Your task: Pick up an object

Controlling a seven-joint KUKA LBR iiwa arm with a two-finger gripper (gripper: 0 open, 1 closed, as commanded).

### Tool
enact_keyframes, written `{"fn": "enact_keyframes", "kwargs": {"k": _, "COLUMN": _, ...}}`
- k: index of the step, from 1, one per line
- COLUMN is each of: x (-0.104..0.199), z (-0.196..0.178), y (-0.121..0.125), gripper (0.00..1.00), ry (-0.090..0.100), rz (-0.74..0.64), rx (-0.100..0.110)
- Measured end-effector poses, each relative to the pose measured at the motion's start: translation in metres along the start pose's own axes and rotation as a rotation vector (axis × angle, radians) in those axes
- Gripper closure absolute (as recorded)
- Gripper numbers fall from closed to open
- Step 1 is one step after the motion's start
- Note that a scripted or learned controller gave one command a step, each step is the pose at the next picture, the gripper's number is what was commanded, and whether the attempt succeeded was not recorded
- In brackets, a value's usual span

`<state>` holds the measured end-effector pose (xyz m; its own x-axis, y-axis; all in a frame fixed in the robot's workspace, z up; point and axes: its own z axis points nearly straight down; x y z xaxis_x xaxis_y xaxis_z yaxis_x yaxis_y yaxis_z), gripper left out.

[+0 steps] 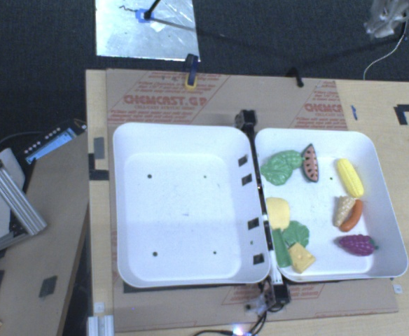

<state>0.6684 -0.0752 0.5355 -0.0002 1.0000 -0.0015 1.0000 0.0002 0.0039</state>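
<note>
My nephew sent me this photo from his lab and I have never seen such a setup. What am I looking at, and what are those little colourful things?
This is one camera fixed above a workbench, looking down at a slant. Two shallow white bins sit side by side: the left bin and the right bin. The right one holds toy food: a green leaf, a watermelon slice, a corn cob, a carrot, purple grapes and a cheese wedge, among others. A robot arm is meant to reach in from the right and pick one up. All the toys lie in the bin, so nothing has been lifted.
</note>
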Motion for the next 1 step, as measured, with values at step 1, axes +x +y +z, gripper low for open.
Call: {"fn": "enact_keyframes", "kwargs": {"k": 1, "x": -0.0011, "z": 0.0000, "y": 0.0000, "gripper": 1.00, "ry": 0.000, "rz": 0.000, "rx": 0.000}}
